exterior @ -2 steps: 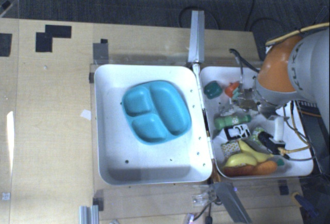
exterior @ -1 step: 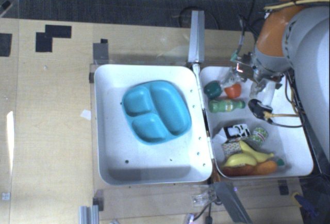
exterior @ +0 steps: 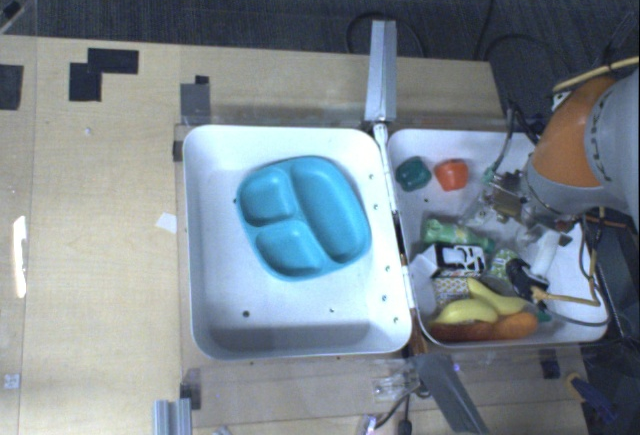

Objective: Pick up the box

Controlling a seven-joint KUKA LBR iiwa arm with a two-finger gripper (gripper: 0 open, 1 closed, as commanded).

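Gripper [exterior: 503, 195] hangs low over the right bin [exterior: 590, 323], at the end of the grey arm [exterior: 600, 138] with its orange band; whether it is open or closed cannot be told from this slant. Just below and to its left lies the box [exterior: 461, 258], black and white, touching a green packet [exterior: 452, 230] above it and a banana [exterior: 482, 301] beneath. An orange piece [exterior: 452, 174] and a teal piece [exterior: 412, 173] sit left of the gripper. Well to its left, the other bin [exterior: 215, 323] holds a blue divided tray [exterior: 302, 215] on the counter [exterior: 90, 253].
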